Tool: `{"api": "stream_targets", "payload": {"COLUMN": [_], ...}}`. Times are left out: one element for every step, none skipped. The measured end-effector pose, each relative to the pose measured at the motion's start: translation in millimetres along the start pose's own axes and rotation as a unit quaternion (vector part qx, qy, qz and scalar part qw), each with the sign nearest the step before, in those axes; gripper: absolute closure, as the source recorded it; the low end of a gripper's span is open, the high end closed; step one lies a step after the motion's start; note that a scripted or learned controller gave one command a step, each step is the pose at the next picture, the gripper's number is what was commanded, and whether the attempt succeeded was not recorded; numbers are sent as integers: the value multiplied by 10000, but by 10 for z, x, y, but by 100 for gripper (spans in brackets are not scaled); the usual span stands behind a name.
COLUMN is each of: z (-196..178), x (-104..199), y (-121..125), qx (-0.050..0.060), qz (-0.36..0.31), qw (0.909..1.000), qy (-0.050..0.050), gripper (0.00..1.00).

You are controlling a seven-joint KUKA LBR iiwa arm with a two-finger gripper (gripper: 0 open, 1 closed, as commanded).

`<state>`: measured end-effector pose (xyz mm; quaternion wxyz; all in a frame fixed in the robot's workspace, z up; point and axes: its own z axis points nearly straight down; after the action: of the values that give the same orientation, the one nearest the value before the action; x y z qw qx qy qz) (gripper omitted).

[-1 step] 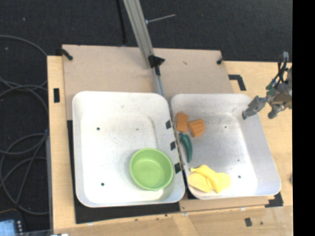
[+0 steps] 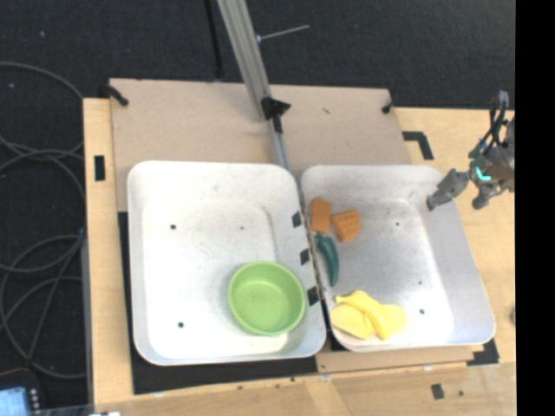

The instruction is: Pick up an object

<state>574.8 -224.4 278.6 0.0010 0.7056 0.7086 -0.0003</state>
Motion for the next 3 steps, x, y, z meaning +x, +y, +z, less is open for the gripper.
{"api": "stream_targets", "payload": {"z": [508,1057,1490], "x": [46,106,51], "y": [86,160,159], "qx": [21,24,20], "qz": [-8,-11,20], "qw": [10000,10000,10000], "qy": [5,7,1], "gripper": [0,0,0]}}
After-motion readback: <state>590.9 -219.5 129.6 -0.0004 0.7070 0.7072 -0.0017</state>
